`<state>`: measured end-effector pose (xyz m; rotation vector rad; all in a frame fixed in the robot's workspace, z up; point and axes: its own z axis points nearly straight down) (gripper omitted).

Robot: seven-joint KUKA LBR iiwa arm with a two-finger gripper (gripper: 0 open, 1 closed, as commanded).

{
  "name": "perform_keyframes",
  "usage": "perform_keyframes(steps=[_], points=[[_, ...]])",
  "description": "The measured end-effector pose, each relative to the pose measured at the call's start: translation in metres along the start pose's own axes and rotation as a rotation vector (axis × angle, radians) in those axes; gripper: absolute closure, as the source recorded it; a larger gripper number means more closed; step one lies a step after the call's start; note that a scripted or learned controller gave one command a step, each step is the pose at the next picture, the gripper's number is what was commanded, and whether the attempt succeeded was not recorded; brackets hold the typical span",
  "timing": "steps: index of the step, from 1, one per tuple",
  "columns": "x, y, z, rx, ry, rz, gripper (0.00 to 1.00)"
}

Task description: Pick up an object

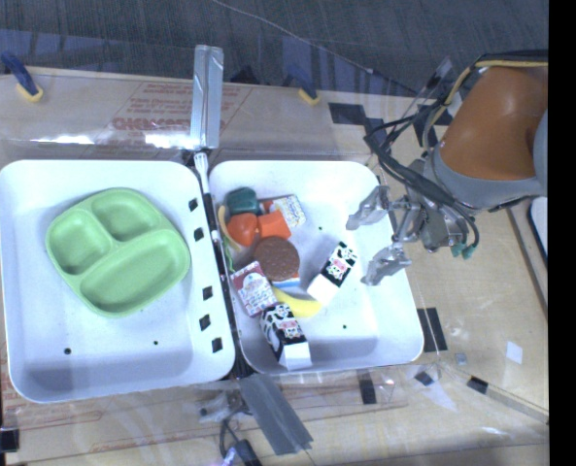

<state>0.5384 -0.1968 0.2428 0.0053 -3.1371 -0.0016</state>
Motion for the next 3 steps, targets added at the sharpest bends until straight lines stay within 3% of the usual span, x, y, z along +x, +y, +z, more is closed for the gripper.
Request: perform_keyframes(steps=[1,2,3], points=[[0.002,0.0,0.14,0.0,-0.001,0.221,0.0],[-0.024,0.081,0.137,0.001,-0.004,0.083,0.0],[-0.072,0.1,0.153,0.001,0.029,0.265,0.0]])
